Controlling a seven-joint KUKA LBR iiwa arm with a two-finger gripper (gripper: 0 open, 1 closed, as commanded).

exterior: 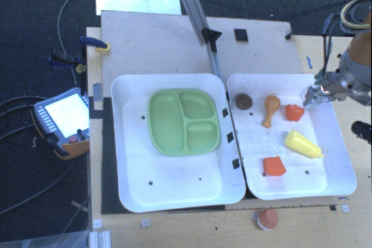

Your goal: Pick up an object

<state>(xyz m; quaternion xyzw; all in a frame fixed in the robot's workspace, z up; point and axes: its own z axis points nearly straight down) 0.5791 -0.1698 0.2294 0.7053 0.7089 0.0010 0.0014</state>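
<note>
Camera view: arm (356, 67) cut off; hand (311, 97) indistinct.

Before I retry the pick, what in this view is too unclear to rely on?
- Gripper: small and blurred, finger state unreadable; contact with the red piece unclear.
- Arm: cut off by the right edge.
- Brown round item: too small to identify.
- Object below the right bin: blurred.

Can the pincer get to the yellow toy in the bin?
Probably yes. The pincer hangs over the right bin, and the yellow toy lies nearby in the open, apart from the red piece and orange block.
</note>
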